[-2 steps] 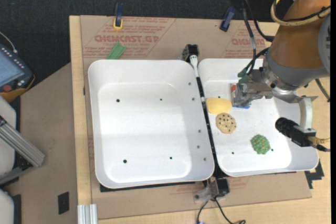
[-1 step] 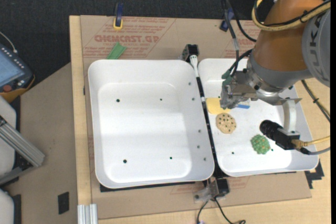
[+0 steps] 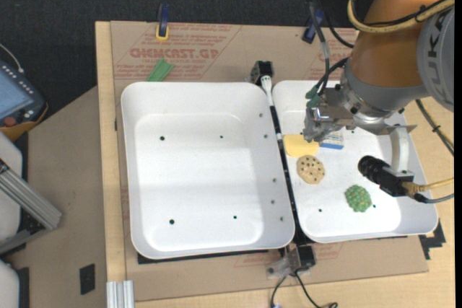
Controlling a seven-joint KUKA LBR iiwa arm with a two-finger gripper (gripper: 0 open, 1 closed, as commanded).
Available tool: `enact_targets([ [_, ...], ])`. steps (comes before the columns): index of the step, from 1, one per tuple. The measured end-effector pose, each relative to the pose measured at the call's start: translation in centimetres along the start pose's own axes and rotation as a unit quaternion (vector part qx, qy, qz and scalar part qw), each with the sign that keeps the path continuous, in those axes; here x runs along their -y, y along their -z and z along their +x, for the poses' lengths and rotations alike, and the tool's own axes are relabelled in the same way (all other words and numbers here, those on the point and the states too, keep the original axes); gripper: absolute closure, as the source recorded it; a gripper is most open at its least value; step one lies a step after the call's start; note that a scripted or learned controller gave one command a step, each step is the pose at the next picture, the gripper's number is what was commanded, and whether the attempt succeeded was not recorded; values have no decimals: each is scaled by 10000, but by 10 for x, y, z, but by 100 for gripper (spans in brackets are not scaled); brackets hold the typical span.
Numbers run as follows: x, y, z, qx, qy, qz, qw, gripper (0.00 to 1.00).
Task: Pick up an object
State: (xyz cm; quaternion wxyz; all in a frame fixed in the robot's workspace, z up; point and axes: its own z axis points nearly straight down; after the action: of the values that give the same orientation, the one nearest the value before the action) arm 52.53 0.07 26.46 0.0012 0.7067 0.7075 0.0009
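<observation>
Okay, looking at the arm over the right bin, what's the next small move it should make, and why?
Probably a short descent straight down. The end effector sits just above the yellow piece at the right bin's left wall, closer to it than to the cookie or the green broccoli. Nothing shows between its fingers.

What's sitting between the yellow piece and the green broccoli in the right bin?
In the camera view, a cookie lies between the yellow piece and the broccoli, nearer the yellow piece.
</observation>
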Motion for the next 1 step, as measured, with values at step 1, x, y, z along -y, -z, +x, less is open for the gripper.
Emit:
enact_targets([
  [1, 20, 60, 25, -7, 13, -18, 10000, 100],
])
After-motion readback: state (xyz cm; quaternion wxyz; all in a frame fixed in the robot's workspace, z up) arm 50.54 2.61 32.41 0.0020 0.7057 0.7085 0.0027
